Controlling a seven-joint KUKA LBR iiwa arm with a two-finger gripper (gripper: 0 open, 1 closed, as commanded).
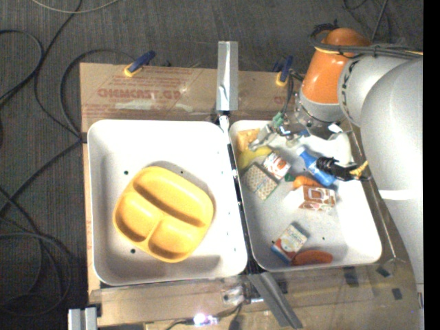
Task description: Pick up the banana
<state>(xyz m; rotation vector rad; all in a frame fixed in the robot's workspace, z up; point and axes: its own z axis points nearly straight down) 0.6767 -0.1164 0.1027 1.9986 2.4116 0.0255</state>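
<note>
Now claw (275, 133) over banana (247, 158) | packets (265, 177) crowd it | grip unclear

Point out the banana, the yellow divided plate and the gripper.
banana (249, 150): camera view, on its yellow body at the right bin's upper-left corner.
yellow divided plate (163, 212): camera view, on its centre ridge, left bin.
gripper (273, 130): camera view, at its tip over the banana.

The grey KUKA arm (388, 115) reaches in from the right, its broad pale link filling that side. The orange band (328, 71) above the wrist sits near the top, tilted leftward and down. Below it, the gripper (269, 137) points down and left, low at the arm's tip.
</note>
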